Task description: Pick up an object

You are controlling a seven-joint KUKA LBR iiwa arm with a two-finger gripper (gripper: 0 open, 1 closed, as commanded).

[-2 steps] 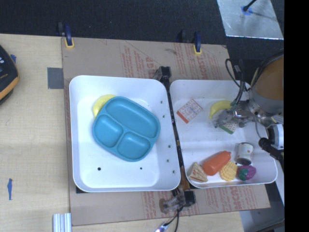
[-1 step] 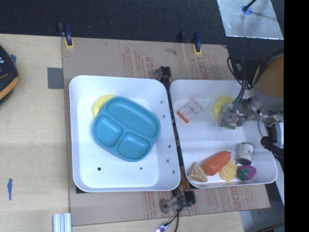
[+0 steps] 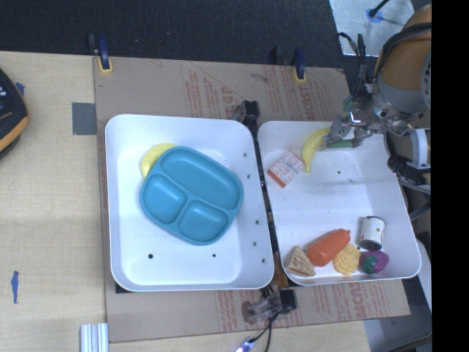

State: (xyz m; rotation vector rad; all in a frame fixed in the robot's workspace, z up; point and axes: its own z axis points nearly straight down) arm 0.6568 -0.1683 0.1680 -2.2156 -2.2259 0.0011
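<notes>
The right bin point(image 3: 366, 189) holds several small things. A yellow banana point(image 3: 313, 147) lies at its far edge, next to a red and white packet point(image 3: 286, 169). Along the near edge sit an orange carrot point(image 3: 328, 246), a sandwich wedge point(image 3: 298, 261), a yellow waffle-like piece point(image 3: 347, 259), purple grapes point(image 3: 374, 262) and a small can point(image 3: 371, 232). My gripper point(image 3: 343, 136) hangs low over the far right part of this bin, right beside the banana's upper end. Whether it touches the banana is unclear.
The left bin point(image 3: 124, 218) carries a blue divided plate point(image 3: 192, 194) lying over a yellow dish point(image 3: 154, 158). A black clamp point(image 3: 249, 111) sits between the bins at the far side. A dark device point(image 3: 9, 112) rests at the bench's left edge.
</notes>
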